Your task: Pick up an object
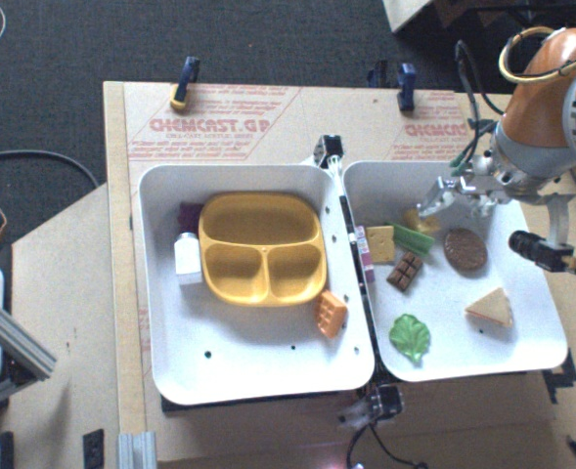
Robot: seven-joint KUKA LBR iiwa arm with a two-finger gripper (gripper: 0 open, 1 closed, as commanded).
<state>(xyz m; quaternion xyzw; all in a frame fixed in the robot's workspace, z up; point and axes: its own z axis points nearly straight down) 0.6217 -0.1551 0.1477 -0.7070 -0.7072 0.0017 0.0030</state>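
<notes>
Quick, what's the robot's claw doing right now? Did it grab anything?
Claw: hanging over the back of the right bin, above the toy food. Nothing shows in its grip; open or shut cannot be told.

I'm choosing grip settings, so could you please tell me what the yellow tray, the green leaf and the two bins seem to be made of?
Yellow tray: probably moulded plastic, smooth and semi-matte, with rounded compartment walls. Green leaf: likely glossy plastic or rubber toy food, with highlights on its ridged surface. Left bin and right bin: seemingly thin white formed plastic, with rounded corners and soft sheen.
</notes>
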